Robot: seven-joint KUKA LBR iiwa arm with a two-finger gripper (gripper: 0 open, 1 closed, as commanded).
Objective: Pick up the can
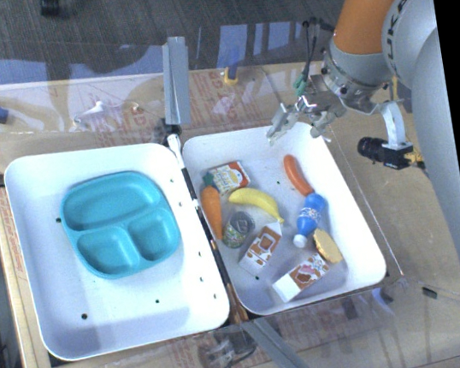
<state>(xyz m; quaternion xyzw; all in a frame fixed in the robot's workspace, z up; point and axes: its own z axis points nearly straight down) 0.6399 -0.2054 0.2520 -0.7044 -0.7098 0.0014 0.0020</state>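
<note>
No legible label on can (239,228).

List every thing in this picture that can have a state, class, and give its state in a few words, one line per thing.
gripper: open, above the right bin's far edge, holding nothing
can: lying in the right bin, not gripped
blue bottle: lying on its side
banana: lying flat, unpeeled
carrot: lying beside the bin wall
blue tray: flat in the left bin
</note>
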